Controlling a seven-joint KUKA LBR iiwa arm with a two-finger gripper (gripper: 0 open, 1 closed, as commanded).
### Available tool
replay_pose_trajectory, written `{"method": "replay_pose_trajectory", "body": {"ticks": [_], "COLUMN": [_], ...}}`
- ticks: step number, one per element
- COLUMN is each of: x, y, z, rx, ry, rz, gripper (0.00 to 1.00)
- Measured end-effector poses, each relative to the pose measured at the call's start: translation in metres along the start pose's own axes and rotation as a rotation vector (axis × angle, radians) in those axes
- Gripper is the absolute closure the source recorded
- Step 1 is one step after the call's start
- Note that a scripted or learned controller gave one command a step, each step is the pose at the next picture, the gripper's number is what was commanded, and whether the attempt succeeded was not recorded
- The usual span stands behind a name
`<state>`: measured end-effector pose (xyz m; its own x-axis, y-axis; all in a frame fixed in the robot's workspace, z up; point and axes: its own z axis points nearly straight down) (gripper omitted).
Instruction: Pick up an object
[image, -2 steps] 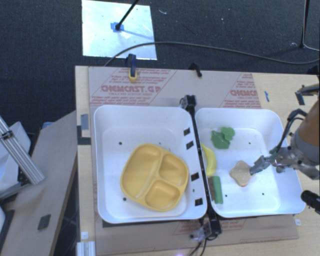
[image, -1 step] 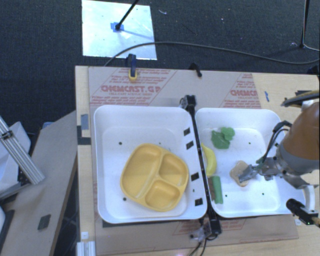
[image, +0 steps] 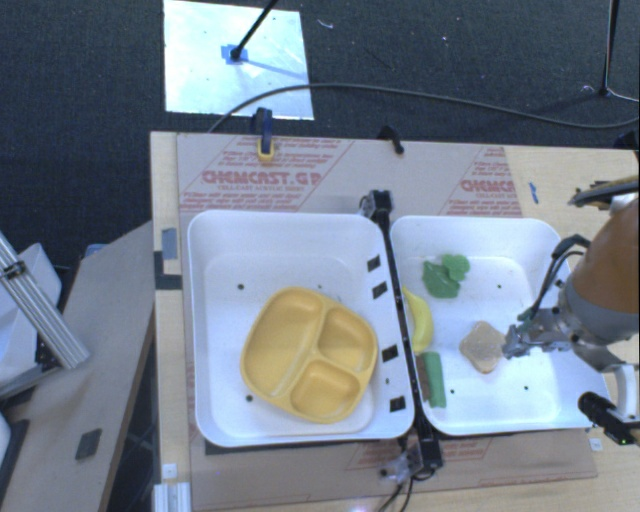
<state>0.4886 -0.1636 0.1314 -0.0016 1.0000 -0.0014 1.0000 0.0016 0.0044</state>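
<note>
In the right bin (image: 470, 240) lie a green leafy piece (image: 444, 275) at the back, a yellow banana (image: 419, 318) against the left wall, a green stick (image: 434, 378) near the front left, and a tan bread slice (image: 483, 346) in the middle. My gripper (image: 515, 343) comes in from the right, low in the bin, its tip just to the right of the bread slice and close to its edge. I see nothing held between its tips.
The left bin (image: 230, 240) holds a yellow divided plate (image: 308, 352). A black divider with clips (image: 392, 300) runs between the bins. The arm's grey body (image: 610, 290) hangs over the right bin's right edge.
</note>
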Motion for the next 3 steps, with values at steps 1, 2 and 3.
{"method": "replay_pose_trajectory", "body": {"ticks": [1, 2, 3], "x": [0.007, 0.006, 0.063], "y": [0.008, 0.01, 0.009], "z": [-0.048, -0.079, -0.085], "rx": [-0.003, -0.002, 0.002], "ry": [0.0, 0.0, 0.003], "rz": [-0.003, -0.003, -0.009], "gripper": [1.0, 1.0, 1.0]}}
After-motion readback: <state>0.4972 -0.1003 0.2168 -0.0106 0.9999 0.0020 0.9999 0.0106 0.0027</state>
